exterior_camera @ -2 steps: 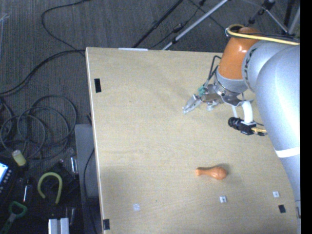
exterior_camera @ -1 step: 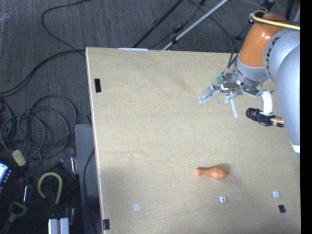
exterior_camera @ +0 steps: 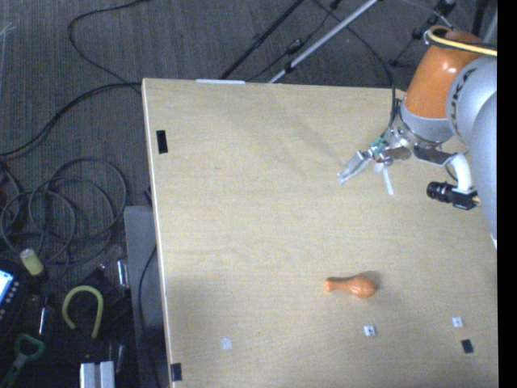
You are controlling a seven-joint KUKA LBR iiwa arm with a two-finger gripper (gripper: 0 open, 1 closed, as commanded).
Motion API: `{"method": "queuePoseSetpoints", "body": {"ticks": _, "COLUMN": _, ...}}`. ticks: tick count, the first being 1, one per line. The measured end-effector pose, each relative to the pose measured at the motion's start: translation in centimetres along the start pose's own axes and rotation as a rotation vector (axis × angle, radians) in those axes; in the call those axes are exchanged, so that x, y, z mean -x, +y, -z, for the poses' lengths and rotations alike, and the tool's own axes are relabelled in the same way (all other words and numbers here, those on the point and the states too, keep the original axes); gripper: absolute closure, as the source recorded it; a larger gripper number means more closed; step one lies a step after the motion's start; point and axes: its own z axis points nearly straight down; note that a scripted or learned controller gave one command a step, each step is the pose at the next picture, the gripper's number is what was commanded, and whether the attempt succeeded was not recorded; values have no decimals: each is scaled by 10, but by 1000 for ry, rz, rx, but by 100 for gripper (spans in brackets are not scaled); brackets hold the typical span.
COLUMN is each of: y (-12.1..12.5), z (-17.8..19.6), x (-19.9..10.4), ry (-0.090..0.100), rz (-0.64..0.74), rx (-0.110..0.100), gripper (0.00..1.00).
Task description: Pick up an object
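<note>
An orange, pear-shaped object (exterior_camera: 352,285) lies on its side on the tan bench top (exterior_camera: 242,217), towards the lower right. My gripper (exterior_camera: 368,176) hangs at the upper right, well above and slightly right of the orange object. Its two thin fingers (exterior_camera: 352,169) are spread apart with nothing between them.
Small black and white markers (exterior_camera: 369,330) dot the bench's lower right, and a black one (exterior_camera: 161,141) sits near the left edge. Cables (exterior_camera: 65,208), a green hook-shaped tool (exterior_camera: 81,305) and tripod legs (exterior_camera: 339,23) lie on the dark carpet beyond the bench.
</note>
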Motion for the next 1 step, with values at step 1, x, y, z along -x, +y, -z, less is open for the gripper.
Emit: {"method": "queuePoseSetpoints", "body": {"ticks": 1, "y": 4, "z": -38, "x": -11, "ry": 1, "rz": 225, "rx": 1, "gripper": 0}}
